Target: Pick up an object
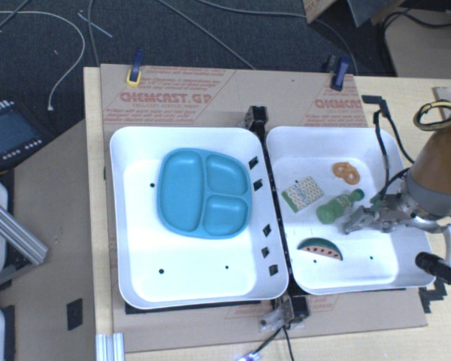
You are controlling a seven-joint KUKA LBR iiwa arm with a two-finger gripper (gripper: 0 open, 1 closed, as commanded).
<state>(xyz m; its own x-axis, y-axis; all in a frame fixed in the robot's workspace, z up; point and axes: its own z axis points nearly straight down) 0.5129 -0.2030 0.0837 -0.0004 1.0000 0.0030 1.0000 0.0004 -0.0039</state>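
Now my arm (436, 173) comes in from the right side over the right bin (383, 273), and my pincer (351, 222) is low inside this bin, just beside the green bottle (338, 206). The metal fingers (356, 218) point to the left, toward the lower right end of the bottle, and they look to touch it or nearly touch it; I cannot tell if they are spread or pressed together, because they are small and blurred, and I do not see any object between them. The green bottle lies on its side near the middle of the right bin, tilted, with its cap end toward the upper right. To its left, just beside it, lies a small flat packet (302, 192) with a green and checked pattern. Above the bottle, near the back of the bin, there is an orange pretzel (346, 172). In front of the bottle, toward the near wall, lies a watermelon slice (319, 250), red with a green edge, apart from my pincer. The left bin (135, 224) holds a blue divided plate (204, 192) with three compartments, lying flat in its back half. Both bins sit side by side on the brown tabletop (173, 96), which carries printed red letters.
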